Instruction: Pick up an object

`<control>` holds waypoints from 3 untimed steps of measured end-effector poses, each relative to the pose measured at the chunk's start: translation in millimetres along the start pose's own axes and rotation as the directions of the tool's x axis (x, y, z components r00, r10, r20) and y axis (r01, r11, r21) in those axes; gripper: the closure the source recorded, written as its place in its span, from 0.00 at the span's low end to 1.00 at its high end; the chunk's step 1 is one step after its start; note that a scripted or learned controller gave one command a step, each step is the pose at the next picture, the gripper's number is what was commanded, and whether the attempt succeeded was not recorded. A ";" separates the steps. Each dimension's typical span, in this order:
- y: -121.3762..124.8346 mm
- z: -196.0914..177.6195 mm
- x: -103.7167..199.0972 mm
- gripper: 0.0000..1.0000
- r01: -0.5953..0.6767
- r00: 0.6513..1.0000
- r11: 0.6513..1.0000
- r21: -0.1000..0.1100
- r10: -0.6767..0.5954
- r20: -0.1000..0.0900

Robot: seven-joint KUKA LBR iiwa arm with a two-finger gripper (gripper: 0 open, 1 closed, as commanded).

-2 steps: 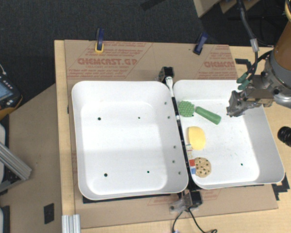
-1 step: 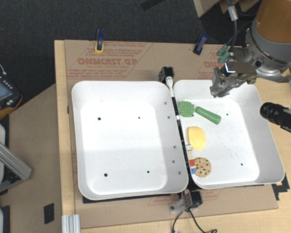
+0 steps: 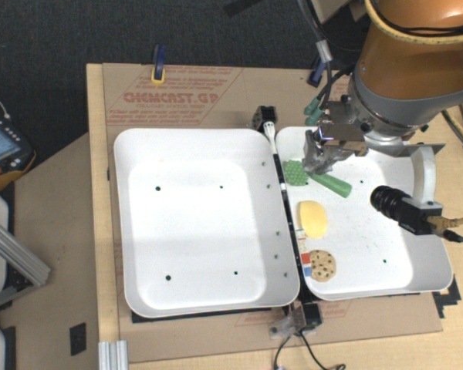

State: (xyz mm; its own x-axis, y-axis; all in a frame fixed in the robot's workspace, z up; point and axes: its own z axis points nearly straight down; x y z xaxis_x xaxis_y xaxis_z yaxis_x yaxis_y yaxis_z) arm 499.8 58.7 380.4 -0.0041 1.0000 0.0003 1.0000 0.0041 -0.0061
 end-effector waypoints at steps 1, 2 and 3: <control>-16.0 -16.8 31.8 1.00 0.000 1.000 1.000 -0.009 0.000 -0.001; -20.5 -40.9 47.6 1.00 -0.002 1.000 1.000 -0.011 0.002 -0.001; -20.0 -114.9 86.7 1.00 0.001 1.000 1.000 -0.016 -0.001 -0.004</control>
State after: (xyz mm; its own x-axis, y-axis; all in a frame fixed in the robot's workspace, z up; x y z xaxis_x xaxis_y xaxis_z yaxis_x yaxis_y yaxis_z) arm 480.2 145.3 495.5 -0.0047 1.0000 0.0041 0.9999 0.0047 0.0101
